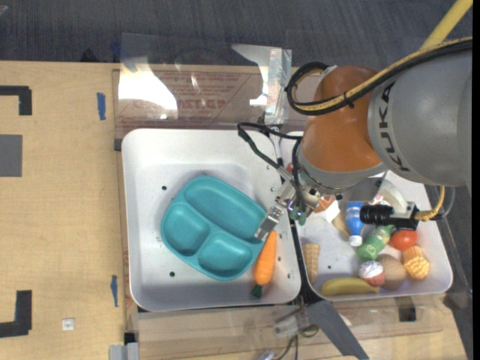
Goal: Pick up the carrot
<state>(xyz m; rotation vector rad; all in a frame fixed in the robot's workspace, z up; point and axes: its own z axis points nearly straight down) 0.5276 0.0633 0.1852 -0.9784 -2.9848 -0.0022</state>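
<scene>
Grey KUKA arm (427,111) with orange band (341,130) is seen closest to the lens, entering from the right and bent down over the seam between the two bins; black cables (259,137) and a yellow hose (450,13) are looped over the wrist. Two-finger metal gripper (271,220) is angled down and leftward from the wrist, tips set low over the left shallow white bin (142,163). Whether the jaws are released or clenched cannot be told; tips are small and partly blurred.

Orange plastic carrot with green stem end (264,262) is seen lying on the left bin floor just below the jaws, long axis near vertical, stem end pointed away from them toward the bin's near wall. Top of the carrot is close to the fingertips; contact cannot be confirmed, and the carrot is not seen between the fingers. Teal three-compartment plastic plate (206,223) is lying left of the jaws, its right rim just beside the tips and beside the carrot.

Right of the jaws, the right shallow white bin (442,276) is filled with toy food: yellow banana (343,285), red tomato (403,239), yellow corn piece (415,263), green item (373,244), waffle cone (310,256).
</scene>
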